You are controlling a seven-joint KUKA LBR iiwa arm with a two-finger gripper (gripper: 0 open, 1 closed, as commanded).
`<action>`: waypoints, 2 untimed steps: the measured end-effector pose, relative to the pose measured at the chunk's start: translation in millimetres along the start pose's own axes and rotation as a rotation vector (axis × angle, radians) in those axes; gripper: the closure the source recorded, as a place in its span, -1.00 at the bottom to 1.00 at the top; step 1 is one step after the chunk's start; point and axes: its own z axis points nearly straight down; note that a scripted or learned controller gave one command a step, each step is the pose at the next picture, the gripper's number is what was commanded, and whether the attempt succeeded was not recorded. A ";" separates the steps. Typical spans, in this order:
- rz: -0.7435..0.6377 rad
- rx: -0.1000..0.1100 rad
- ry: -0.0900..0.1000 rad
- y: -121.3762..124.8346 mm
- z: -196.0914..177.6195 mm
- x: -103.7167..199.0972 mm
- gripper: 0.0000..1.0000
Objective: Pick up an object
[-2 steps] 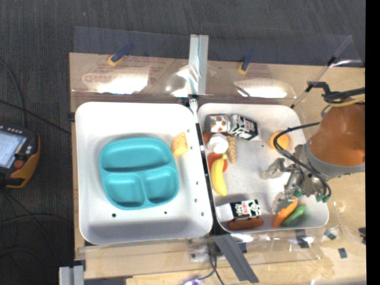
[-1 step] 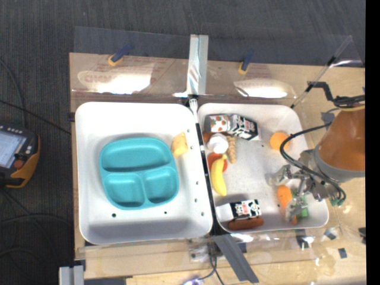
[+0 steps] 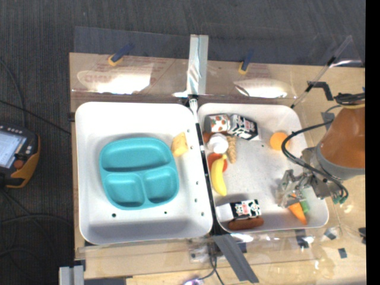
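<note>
Two white bins sat on the worktop (image 3: pixel 89 82). Whether the end effector (image 3: pixel 292 189) was released or clenched could not be told; it hovered beside a carrot (image 3: pixel 298 211) near the right bin's (image 3: pixel 261 108) front right corner.

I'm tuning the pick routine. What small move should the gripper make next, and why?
Probably a short drop straight down onto the carrot. The gripper sits in the right bin near its front right corner, just above and left of the carrot, and nothing visibly sits between its fingers. The carrot lies apart from the other items, so it looks like the closest target.
</note>
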 end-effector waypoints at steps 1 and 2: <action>-0.314 -0.009 0.011 -8.1 11.6 -49.2 1.00; -0.313 -0.004 0.004 -9.2 12.1 -50.6 -1.00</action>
